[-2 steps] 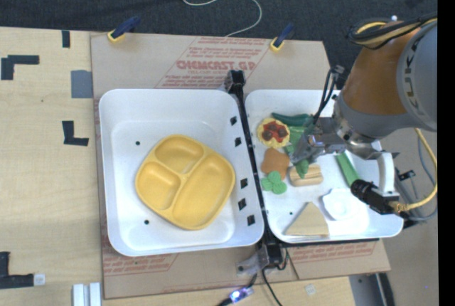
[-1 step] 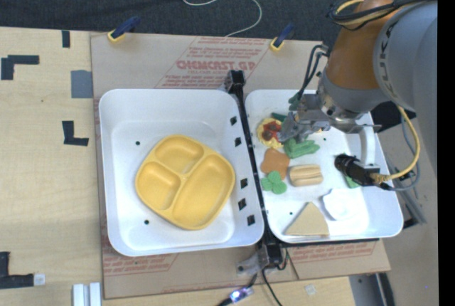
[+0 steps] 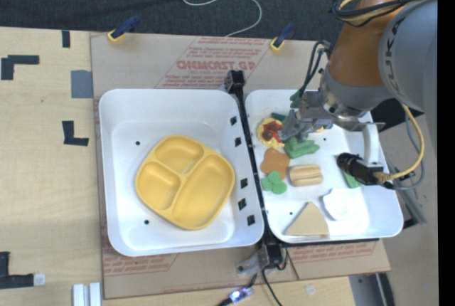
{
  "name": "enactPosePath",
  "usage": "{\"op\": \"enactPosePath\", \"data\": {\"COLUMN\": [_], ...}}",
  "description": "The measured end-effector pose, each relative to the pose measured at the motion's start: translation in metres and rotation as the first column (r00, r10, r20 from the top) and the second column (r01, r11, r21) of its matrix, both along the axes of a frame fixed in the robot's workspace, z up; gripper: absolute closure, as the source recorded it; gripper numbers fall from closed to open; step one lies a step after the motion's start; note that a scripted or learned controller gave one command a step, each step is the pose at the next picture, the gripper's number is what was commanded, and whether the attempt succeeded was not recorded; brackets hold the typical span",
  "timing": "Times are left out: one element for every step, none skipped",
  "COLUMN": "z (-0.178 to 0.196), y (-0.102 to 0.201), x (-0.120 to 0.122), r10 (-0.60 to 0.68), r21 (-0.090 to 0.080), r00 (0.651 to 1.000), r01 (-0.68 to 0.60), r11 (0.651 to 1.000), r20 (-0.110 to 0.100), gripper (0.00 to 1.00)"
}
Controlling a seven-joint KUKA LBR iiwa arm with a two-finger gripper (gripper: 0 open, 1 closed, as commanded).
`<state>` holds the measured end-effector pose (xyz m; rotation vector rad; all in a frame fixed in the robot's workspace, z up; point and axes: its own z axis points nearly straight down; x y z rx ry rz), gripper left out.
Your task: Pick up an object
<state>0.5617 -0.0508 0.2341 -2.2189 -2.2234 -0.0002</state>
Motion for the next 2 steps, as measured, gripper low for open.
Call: {"op": "enactPosePath", "data": {"z": [-0.0006,-0.0027], "y": [-0.0038,-0.0114], "x": [-0.0030,-0.0022], "r10": [-0.002,-0.002], "r21": [-0.001,-0.002], "r00": [1.000,1.000], "r01": [0.002,0.002], "r11": [1.000,1.000], "r20": [-0.002,-0.002], "gripper": [1.00,1.00]}}
